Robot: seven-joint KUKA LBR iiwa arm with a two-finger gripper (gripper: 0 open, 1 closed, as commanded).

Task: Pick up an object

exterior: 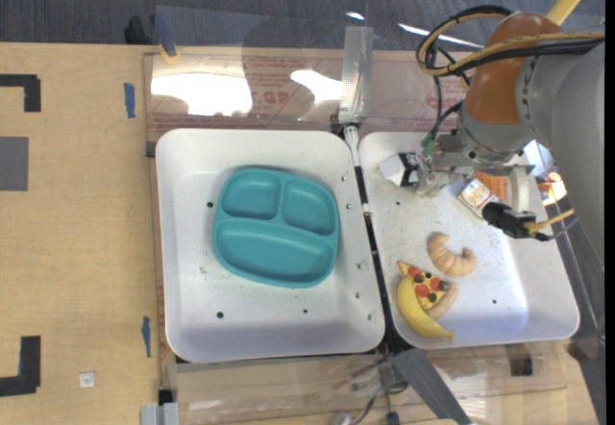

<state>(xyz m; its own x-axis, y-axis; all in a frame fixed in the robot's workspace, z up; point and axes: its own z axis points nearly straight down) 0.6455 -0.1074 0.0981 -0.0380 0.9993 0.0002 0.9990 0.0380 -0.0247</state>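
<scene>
Table (77, 221) carries two white bins side by side: left bin (183, 317) holds a teal divided plate (277, 226) at its middle; right bin (548, 312) holds the loose items. Arm (538, 77) reaches in over the right bin's far edge, wrist down near the far left part of that bin. End effector (432, 168) sits low over the bin floor by a small white-and-dark item (396, 168), with an orange-and-white packet (478, 192) just beside it on the other side; too small and cluttered to tell its state, so that is left as unknown. Nothing visibly held. Judged step: approach/descent for a grasp, no pick achieved yet. Candidate targets: croissant (452, 255) near the bin's middle, nearer the front edge than the end effector and apart from it; banana (421, 310) at the front-left corner of the right bin with a toy pizza slice (428, 284) lying on it, further off. Next move calls for committing to one item, centring over it, closing, then lifting straight up to verify.
</scene>
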